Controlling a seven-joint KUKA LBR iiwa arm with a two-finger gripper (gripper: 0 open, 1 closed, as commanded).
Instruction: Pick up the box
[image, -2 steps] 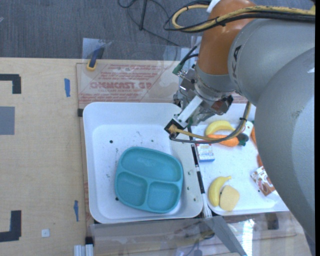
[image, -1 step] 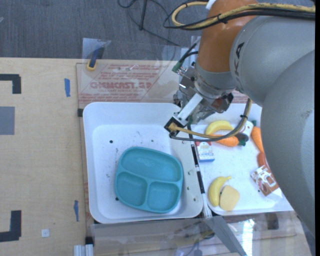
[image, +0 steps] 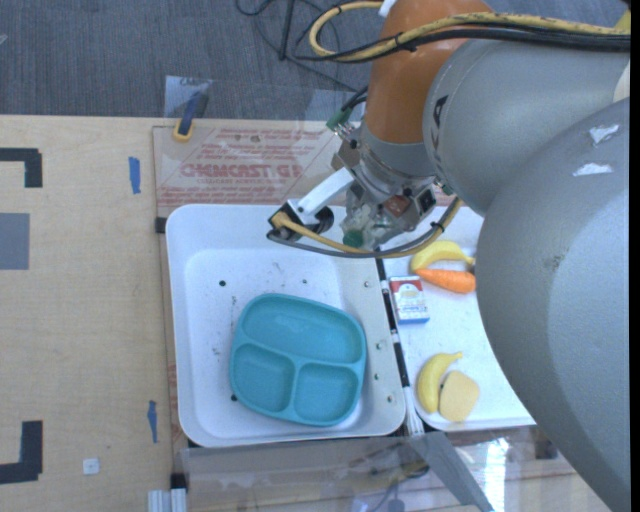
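I can't tell how my gripper (image: 368, 232) is set as it hangs over the ridge between the two bins. The box (image: 409, 300) lies just below it in the right bin (image: 497, 408), beside a carrot (image: 445, 279) and bananas (image: 440, 253); a blue tray (image: 297, 357) sits in the left bin (image: 195, 300).

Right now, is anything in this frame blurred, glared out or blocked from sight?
Camera view: the box and blue tray look sharp under even light; the arm, close to the lens, looks soft and covers part of the right bin; faint sheen on the clear sheet.
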